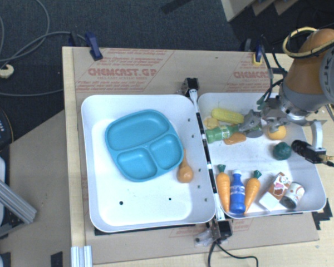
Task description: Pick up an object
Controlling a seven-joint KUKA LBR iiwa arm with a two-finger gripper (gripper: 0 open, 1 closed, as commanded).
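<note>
While nothing is yet lifted, the task stands at its approach stage. Nearest the camera, along the front wall of the right bin (pixel 317 202), lie two carrots (pixel 223 189) with a blue bottle (pixel 237 192) between them, all three with their long axes running front to back and green tops or cap toward the far side. Just right of them sit a small carton (pixel 278 186) and a tipped can (pixel 294 194). The left bin (pixel 94 149) carries a blue divided tray (pixel 143 144), and an orange pear-shaped piece (pixel 184 171) lies just beside the tray's right corner.

Further back in the right bin, a dark green ball (pixel 281 149) sits alone. Beyond it the claw (pixel 253 124) hangs low over a cluster at the bin's far left corner. Whether it is spread or pressed together cannot be told, and no object is seen between its fingers.

The likeliest target, in my judgement, is the small orange piece (pixel 235 139) just beneath the claw. Its long axis runs roughly left to right, slightly tilted, with a green bottle (pixel 219 133) touching its left end and a corn cob (pixel 227 115) lying just behind, also crosswise. An orange round fruit (pixel 276 131) sits to the claw's right.

Outstanding: close on an object and raise it off the bin floor.
</note>
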